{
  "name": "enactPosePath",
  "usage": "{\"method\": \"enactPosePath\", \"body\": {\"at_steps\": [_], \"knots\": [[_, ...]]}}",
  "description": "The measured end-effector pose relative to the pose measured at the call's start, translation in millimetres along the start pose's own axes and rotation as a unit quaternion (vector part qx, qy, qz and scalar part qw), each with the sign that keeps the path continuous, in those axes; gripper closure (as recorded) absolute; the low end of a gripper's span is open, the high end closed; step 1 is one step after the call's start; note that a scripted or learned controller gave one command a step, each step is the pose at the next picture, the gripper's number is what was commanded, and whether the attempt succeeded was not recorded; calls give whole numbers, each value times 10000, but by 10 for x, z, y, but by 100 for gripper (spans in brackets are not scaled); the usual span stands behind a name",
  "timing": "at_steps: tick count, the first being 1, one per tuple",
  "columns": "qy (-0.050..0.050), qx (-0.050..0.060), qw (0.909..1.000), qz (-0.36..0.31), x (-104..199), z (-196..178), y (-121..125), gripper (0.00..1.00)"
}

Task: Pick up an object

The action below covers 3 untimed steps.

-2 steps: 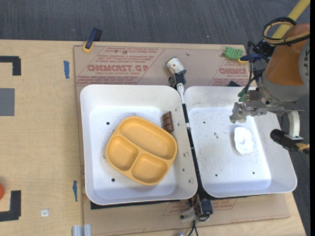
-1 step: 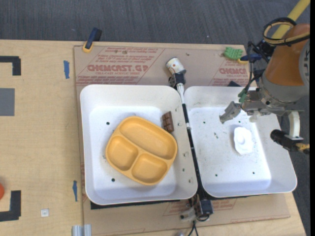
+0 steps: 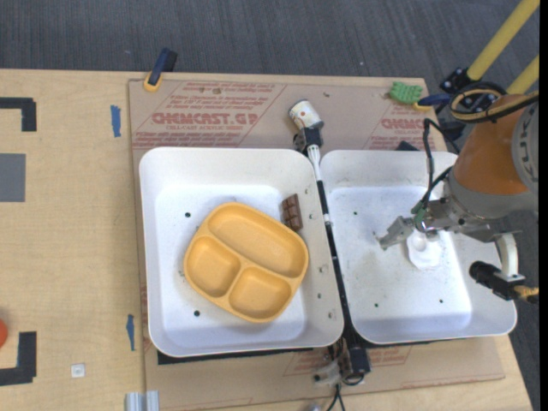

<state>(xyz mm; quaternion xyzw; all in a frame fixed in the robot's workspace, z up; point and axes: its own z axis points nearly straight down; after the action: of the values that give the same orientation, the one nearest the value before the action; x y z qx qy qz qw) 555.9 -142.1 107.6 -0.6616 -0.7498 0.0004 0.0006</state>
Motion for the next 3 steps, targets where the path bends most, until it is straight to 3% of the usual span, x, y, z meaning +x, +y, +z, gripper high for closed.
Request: {"method": "enactPosePath", "body": {"at_steps": [1,2,3], "knots": [[-15,-22,9887,-1499,-329,222,167,0],[-6,-29,9915,-1299,206,221,557,0],[-7,-12,9899,-1417,349,224,-192,0]]}}
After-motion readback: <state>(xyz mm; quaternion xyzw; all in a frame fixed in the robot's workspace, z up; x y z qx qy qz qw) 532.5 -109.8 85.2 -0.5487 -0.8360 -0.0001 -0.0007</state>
